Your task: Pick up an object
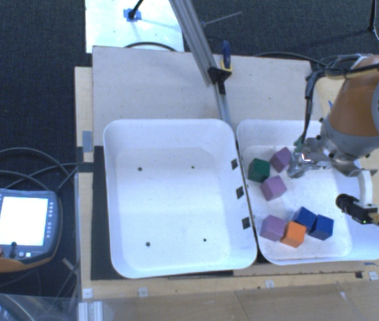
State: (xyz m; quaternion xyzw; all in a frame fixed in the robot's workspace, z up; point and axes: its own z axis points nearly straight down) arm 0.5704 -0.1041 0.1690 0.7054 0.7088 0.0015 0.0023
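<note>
The likeliest target, a purple cube (281, 158), sits in the upper part of the right bin (370, 246), touching a green cube (259, 170), with another purple cube (273, 187) just below. The gripper (301, 164) hangs just beside it on the right, and I cannot tell how its fingers stand. Because the cubes crowd together, a descending fingertip could land on a neighbour or push the target aside, leaving nothing grasped.

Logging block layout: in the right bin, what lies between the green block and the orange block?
In the camera view, one purple block lies between the green block and the orange block; another purple block touches the orange one.
</note>
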